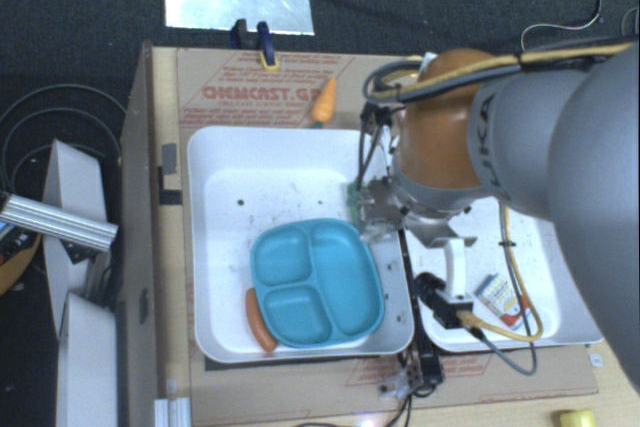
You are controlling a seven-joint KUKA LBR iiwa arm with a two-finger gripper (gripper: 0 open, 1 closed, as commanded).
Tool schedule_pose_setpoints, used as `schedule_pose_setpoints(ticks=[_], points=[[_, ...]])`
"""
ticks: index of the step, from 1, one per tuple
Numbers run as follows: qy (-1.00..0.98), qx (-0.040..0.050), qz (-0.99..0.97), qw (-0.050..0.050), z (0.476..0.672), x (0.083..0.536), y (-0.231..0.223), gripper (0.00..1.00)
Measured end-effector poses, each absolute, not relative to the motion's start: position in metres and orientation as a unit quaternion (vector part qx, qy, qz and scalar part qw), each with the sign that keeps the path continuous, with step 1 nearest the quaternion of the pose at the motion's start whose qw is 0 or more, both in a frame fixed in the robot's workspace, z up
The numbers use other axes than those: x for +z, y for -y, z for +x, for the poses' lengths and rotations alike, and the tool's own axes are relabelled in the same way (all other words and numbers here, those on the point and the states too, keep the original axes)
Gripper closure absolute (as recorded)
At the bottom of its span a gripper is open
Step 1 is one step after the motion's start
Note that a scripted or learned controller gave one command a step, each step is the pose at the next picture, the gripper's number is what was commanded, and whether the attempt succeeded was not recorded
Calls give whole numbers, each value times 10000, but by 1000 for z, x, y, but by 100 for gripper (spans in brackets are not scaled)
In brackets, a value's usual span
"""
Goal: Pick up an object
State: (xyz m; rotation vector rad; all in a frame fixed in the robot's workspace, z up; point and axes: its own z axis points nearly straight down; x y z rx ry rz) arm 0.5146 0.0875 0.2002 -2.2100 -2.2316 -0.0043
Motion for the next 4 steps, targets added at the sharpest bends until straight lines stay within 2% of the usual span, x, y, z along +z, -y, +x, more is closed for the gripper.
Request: schedule_pose_setpoints(ticks=[1,2,3,4], points=[[7114,-19,-7028,10,486,224,-147,100],[7104,22,-7038,26,484,154,-207,100],[7095,-19,-7047,-3,487,194,-220,100],[7072,-10,-7070,-3,487,212,-200,100]])
